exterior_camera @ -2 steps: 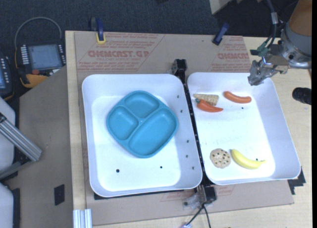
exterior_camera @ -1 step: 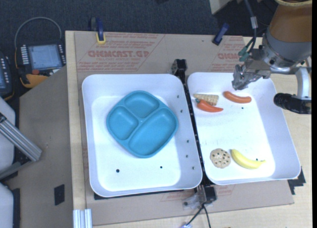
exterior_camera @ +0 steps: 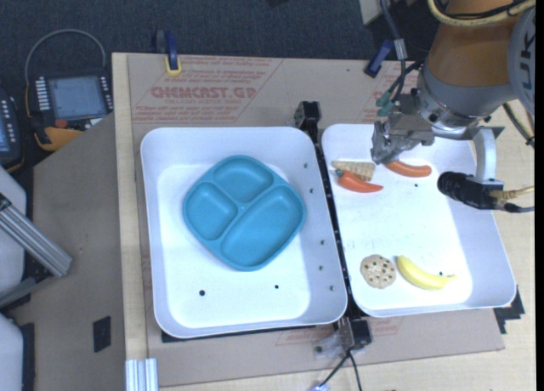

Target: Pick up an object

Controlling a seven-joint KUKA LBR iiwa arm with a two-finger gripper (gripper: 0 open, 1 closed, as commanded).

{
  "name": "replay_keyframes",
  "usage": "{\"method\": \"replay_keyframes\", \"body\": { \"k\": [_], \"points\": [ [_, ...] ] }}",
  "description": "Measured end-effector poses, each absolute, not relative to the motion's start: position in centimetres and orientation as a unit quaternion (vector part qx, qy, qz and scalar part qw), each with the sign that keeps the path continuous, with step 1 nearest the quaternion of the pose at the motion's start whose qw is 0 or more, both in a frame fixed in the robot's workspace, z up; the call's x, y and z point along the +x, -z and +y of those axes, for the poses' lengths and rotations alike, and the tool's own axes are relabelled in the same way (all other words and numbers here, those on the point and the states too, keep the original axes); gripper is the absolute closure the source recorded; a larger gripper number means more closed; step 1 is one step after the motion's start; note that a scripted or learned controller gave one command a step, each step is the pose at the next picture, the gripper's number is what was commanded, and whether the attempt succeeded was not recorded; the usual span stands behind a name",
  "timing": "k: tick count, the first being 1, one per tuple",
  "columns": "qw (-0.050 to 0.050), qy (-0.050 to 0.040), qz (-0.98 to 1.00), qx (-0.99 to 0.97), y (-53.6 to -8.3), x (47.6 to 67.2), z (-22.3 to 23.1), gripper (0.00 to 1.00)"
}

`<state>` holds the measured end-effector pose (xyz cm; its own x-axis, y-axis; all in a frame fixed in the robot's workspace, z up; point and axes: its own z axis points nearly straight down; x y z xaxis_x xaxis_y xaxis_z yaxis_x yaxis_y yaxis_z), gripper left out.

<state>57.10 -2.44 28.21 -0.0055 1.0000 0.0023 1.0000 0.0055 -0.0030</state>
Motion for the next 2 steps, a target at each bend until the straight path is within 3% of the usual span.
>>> {"method": "replay_keyframes", "body": {
  "k": [2],
  "points": [
    [0.002, -0.0004, -0.709, -0.705, -25.8, 54.3, 6.5, 1.0]
  ]
}}
